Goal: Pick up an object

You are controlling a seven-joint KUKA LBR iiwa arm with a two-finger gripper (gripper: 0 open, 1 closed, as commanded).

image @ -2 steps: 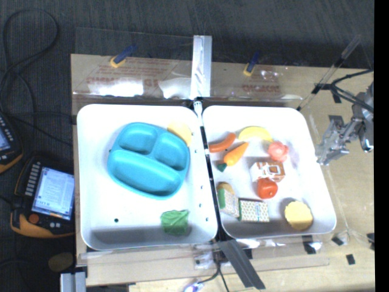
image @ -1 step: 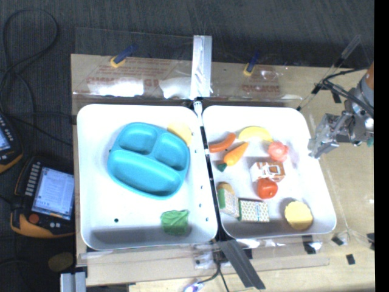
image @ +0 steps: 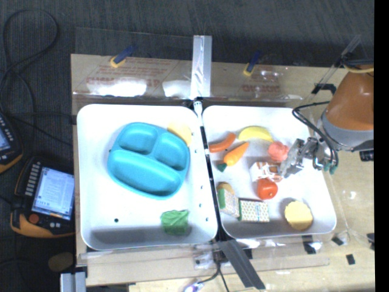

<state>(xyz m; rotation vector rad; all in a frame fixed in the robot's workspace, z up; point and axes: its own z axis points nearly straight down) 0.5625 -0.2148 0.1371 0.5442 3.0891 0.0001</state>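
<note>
The right bin (image: 316, 187) holds several toy foods: a yellow banana (image: 255, 132), two orange carrots (image: 235, 153), a pink ball (image: 278, 150), a red tomato (image: 267, 190), a red-and-white carton (image: 263, 171), a patterned box (image: 253, 210), a small packet (image: 227, 200) and a yellow round piece (image: 298, 215). My gripper (image: 287, 166) reaches in from the right and hangs low over the bin, just right of the carton and pink ball. Nothing is visibly between its tips.
The left bin (image: 97, 212) carries a blue divided tray (image: 149, 158), a yellow piece (image: 180, 131) at the tray's far right corner and a green lump (image: 175, 221) near the front. A metal divider (image: 206, 163) separates the bins. The arm's orange band (image: 355, 102) sits at the right.
</note>
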